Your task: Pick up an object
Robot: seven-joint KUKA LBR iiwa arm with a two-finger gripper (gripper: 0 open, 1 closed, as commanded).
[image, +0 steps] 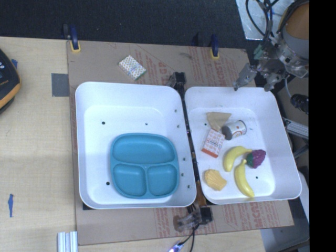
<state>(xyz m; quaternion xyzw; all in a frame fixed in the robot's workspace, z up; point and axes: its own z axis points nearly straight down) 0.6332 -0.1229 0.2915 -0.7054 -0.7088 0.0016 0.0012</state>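
A: Gripper point(254, 84) — above the far rim of the right bin point(281, 119), at upper right; fingers spread, nothing between them.

B: Position relative to contents?

A: Well apart from every object; hanging over the bin's back edge, tips pointing down and leftward.

B: Contents of the right bin?

A: Near the middle, a small can point(234, 129) lying on its side, touching a tan wedge point(217, 119). Just below, a red-and-white packet point(212, 143). Toward the front, two bananas point(239, 168), one curved and one straighter, side by side. A purple grape cluster point(256, 158) against the upper banana's right end. At front left, a yellow corn piece point(214, 179), near the bananas but apart.

B: Left bin?

A: Left bin point(89, 140) with a blue divided tray point(144, 165), three compartments, resting flat toward the front.

B: Outside the bins?

A: A small patterned square point(132, 67) on the cardboard mat point(157, 56), beyond the left bin.
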